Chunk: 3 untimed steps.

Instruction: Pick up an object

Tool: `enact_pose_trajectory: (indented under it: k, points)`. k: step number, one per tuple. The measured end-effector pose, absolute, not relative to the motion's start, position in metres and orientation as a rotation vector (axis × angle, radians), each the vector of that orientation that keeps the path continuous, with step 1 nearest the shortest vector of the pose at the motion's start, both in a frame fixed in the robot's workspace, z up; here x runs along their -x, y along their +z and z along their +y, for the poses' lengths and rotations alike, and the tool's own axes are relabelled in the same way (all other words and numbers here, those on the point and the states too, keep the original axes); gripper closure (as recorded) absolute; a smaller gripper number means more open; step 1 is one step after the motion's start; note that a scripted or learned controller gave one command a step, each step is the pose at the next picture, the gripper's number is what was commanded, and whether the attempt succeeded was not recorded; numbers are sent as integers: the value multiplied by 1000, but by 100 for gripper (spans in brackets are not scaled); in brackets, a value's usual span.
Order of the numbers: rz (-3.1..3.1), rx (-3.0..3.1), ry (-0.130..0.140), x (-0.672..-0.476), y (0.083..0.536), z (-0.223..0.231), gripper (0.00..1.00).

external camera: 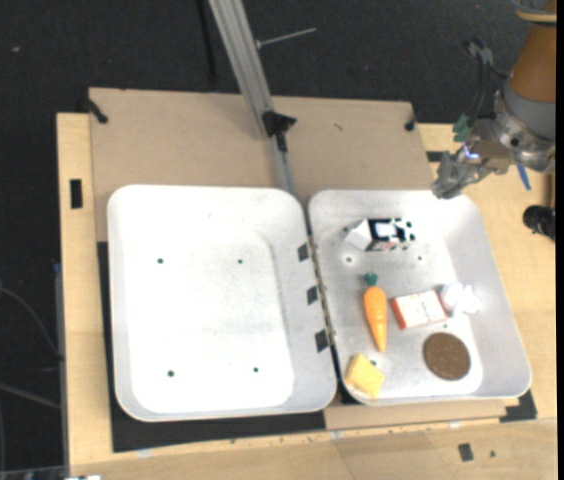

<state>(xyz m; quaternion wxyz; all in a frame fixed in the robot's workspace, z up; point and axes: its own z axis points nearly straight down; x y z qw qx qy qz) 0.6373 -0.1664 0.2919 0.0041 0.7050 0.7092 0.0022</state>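
The right bin [492, 268] holds several small objects. An orange carrot [375, 315] lies near its middle, pointing toward the front. A yellow block [364, 375] sits at the front left corner. A brown disc [447, 356] rests at the front right. A red and white box [421, 310] lies beside a crumpled white piece [460, 297]. A black and white object [387, 232] sits at the back of the bin. My gripper [450, 180] hangs above the bin's back right corner, over the rim, away from all the objects.
The left bin [202, 298] lies beside the right one, joined by a hinge strip. A grey metal pole [247, 63] slants from the top down to the bins' back edge. The arm's orange band [534, 68] is at the far right.
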Motion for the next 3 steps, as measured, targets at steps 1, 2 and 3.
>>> enact_pose_trajectory:
  k: [1, 2, 3]
  points:
    - [2227, -2215, 0, -641, 278, -113, 100]
    - [2226, -2216, -1, -634, 268, -71, 100]
    - [2228, -2215, -1, -620, 259, -20, 100]
